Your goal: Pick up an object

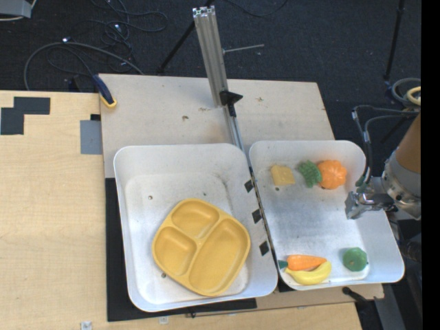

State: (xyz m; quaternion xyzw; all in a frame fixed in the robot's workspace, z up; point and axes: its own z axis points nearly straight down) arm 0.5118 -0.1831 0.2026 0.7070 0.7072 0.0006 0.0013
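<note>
The right bin (316, 212) holds several toy foods: a pale yellow block (282, 176), a green broccoli piece (310, 173) and an orange (332, 174) near its far side. A carrot (305, 262), a banana (310, 274) and a round green item (355, 258) lie along its near edge. My gripper (359, 205) hangs over the bin's right edge, well apart from every item, with nothing visible in it. The fingers are too small and blurred to read.
The left bin (137, 184) holds a yellow divided plate (201, 246). A metal post (213, 57) rises behind the bins. Black clips (256, 215) sit on the wall between the bins. Cables lie on the dark floor beyond the bench.
</note>
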